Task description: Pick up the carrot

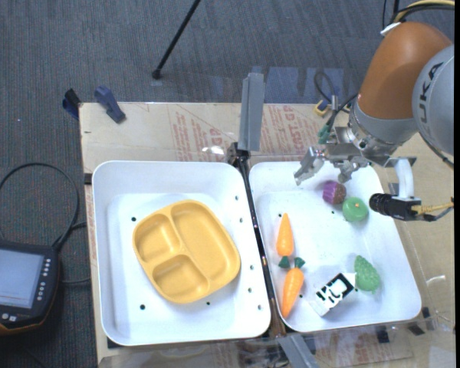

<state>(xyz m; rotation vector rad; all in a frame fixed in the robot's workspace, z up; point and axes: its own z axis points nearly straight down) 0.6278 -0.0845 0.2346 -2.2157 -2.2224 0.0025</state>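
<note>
Two shallow white bins sat side by side on a bench, seen from above at a slant. The left bin [107, 205] held a yellow divided plate [185, 249] with three compartments, lying flat near its middle.

The right bin [402, 278] held several toy foods. Two carrots lay along its left side: the upper carrot [285, 234] pointed toward the far edge, and the lower carrot [291, 290] pointed toward the near edge, their green tops almost meeting between them. Just right of the lower carrot lay a small white box with black markings [333, 291], and beside that a green leafy toy [366, 274]. Near the far right corner sat a purple piece [334, 192] with a green round piece [355, 209] just beside it.

The grey arm with its orange band [399, 67] reached in from the right. Its gripper [331, 167] hung over the far part of the right bin, near the purple piece and well apart from both carrots. Its fingers were spread apart, with nothing between them.
</note>
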